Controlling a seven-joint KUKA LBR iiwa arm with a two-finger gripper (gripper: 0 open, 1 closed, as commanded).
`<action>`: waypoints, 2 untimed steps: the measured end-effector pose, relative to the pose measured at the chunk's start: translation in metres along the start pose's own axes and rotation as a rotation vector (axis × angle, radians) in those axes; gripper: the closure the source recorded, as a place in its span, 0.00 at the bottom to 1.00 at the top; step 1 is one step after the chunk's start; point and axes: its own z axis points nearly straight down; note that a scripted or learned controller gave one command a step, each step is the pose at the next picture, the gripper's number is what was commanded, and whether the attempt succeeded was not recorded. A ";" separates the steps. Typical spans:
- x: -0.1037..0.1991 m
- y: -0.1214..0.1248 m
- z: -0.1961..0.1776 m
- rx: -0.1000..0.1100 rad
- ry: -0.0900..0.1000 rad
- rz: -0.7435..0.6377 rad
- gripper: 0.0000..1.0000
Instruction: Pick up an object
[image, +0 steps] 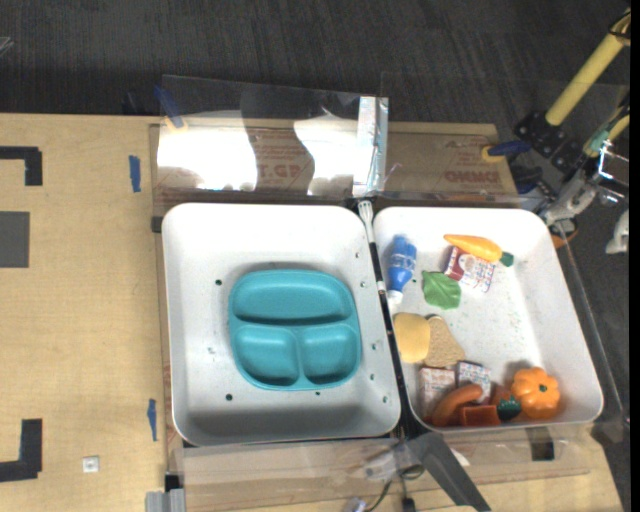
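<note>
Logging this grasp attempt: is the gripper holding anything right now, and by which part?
It cannot be told. The toys, such as the orange pumpkin and blue bottle, lie in the right bin.

A flat light-brown wooden bench top (80, 330) is seen across the left and centre, marked with black tape corner brackets (22, 165) and short blue tape strips (134, 172). A dark grey square patch (12, 240) is set at its left edge. Behind the bench, a dark grey carpeted floor (300, 40) is spread across the top. A clear plastic sheet (270, 145) is stood upright over brown cardboard panels (440, 165), and bright glare is thrown off it.
</note>
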 end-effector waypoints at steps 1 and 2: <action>0.036 0.015 0.037 0.005 -0.004 0.641 0.00; 0.018 0.015 0.045 0.009 -0.005 0.870 0.00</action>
